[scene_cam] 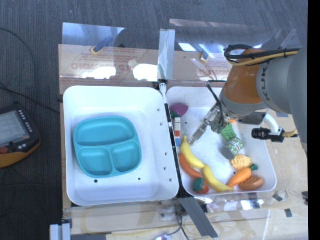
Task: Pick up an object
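I see a divided tray (106, 146) lying in the left bin (115, 96), toy food (215, 169) in the right bin (267, 176), and the gripper (202, 129) above it.

Toy foods in the right bin (267, 156): bananas (191, 155), carrot (239, 176), corn (241, 161), purple piece (179, 108), heaped toward its front edge.

The arm (280, 81) was a thick, rounded grey body with a broad orange band (242, 84) just above the wrist. A black cable (245, 51) looped over the top of that band. Below the band a pale collar led to the tool (200, 130), slim and metallic grey. Beside the tool a small black fitting (263, 133) jutted from a white bracket.
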Motion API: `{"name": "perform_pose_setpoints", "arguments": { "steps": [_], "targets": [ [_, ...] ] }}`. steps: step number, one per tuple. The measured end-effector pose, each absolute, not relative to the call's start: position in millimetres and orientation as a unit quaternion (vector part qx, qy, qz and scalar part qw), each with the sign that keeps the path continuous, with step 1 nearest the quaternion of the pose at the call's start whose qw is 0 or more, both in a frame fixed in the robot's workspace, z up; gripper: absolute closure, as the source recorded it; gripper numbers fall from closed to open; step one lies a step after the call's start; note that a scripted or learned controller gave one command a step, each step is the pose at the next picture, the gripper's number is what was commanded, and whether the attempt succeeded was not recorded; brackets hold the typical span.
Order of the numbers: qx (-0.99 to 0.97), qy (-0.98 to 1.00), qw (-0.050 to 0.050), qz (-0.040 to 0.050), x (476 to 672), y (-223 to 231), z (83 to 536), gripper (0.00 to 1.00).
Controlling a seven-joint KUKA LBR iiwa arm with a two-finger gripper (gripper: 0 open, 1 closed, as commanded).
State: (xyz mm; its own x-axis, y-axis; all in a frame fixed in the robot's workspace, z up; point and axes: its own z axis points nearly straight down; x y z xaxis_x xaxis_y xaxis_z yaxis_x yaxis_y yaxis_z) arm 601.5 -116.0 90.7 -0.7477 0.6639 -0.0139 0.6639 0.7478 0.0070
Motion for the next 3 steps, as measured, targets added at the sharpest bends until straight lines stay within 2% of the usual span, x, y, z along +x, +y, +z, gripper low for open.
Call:
{"name": "perform_pose_setpoints", "arguments": {
  "steps": [1, 2, 3],
  "targets": [
    [0.455, 0.89, 0.007, 0.0031, 600.4, -159.6, 90.1, 0.0],
    [0.469, 0.883, 0.006, 0.0009, 632.8, -154.4, 89.6, 0.0],
    [0.428, 0.904, 0.007, 0.0006, 596.0, -187.8, 90.2, 0.0]
  ]
}}
